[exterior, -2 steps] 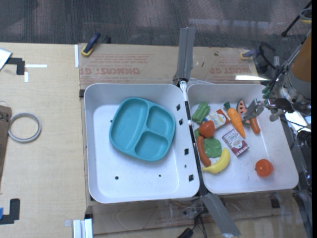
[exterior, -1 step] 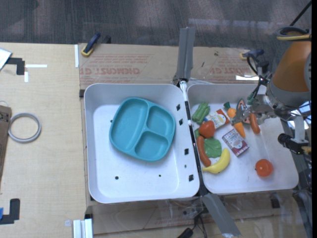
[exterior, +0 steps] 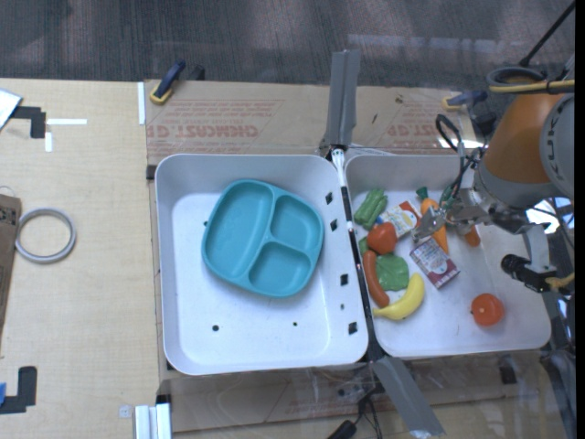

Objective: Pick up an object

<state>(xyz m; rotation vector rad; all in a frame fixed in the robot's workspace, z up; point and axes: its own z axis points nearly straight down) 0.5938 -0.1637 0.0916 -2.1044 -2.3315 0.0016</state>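
My gripper [exterior: 430, 226] is low in the right bin [exterior: 521, 332], over a small pile of toy food. Directly beneath it lie an orange carrot [exterior: 442, 237] and a silver and red packet [exterior: 435, 262]. Just left of it are a red tomato [exterior: 382, 238], a white packet [exterior: 399, 218] and a green vegetable [exterior: 370, 207]. Further toward the front lie a green leafy piece [exterior: 393, 272], a red sausage [exterior: 373, 280] and a yellow banana [exterior: 403, 302]. An orange ball-shaped fruit [exterior: 487, 309] sits alone at the front right. I see nothing lifted off the bin floor.
A teal three-part plate [exterior: 263, 238] lies in the left bin [exterior: 183, 337]. The divider between the bins [exterior: 352, 263] runs close to the food pile. On the bench at left lie a tape roll [exterior: 41, 236] and some small tools. Cables hang beside the arm at right.
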